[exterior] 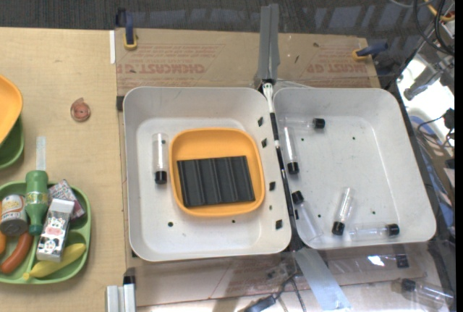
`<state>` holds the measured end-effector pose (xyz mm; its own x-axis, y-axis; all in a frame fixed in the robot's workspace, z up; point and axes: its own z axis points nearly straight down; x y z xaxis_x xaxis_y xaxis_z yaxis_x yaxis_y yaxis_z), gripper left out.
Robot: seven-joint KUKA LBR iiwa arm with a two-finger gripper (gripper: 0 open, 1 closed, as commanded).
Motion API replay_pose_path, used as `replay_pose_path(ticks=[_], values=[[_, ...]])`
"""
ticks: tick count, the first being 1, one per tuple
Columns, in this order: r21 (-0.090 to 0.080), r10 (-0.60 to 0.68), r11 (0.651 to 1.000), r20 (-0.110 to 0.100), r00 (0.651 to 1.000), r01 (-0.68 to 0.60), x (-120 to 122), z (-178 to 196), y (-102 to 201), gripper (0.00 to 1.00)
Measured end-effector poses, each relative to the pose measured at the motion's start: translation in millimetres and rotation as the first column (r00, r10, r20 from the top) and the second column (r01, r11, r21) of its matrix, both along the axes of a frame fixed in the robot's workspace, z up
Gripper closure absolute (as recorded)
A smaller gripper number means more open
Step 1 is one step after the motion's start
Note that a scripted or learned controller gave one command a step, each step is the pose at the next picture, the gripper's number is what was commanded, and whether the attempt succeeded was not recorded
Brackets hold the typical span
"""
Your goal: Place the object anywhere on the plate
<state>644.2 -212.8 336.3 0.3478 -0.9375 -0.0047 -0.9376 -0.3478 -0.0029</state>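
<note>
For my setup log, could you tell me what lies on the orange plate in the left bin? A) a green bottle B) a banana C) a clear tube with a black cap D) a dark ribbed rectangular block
D: a dark ribbed block lies flat on the orange plate, while a capped clear tube lies beside the plate on the left bin floor.

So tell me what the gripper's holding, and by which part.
Cannot be told. The tube lies beside the plate in the left bin.

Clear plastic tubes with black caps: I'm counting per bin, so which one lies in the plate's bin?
The clear black-capped tube left of the orange plate; the others lie in the right bin.
</note>
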Motion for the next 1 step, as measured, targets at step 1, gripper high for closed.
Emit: replay_pose_path(ticks=[1], values=[[0.0, 0.23, 0.973, 0.0, 0.973, -0.23, 4.9, -22.2, 4.3, 0.0]])
